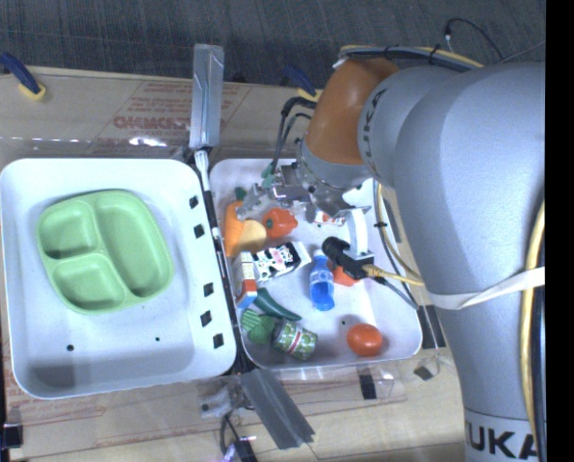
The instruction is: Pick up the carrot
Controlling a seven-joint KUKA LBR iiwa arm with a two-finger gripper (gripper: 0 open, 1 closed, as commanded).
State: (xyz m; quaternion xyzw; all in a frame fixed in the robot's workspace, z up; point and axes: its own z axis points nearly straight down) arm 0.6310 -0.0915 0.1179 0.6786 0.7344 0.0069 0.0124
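The carrot (233,229), orange with a paler yellowish piece against its right side, lies at the left wall of the right bin (403,327), in its upper half. My gripper (266,198) hangs just above and slightly right of the carrot, at the bin's upper left, with the orange-banded wrist behind it. A red-orange round vegetable (280,222) sits directly below the gripper, touching the carrot's right side. The arm hides the bin's upper right part.
A black-and-white carton (278,258), a blue bottle (321,285), a green can (293,338), a green leafy piece (271,307) and a red tomato (364,339) crowd the right bin's lower half. The left bin (37,354) holds a green divided plate (102,248).
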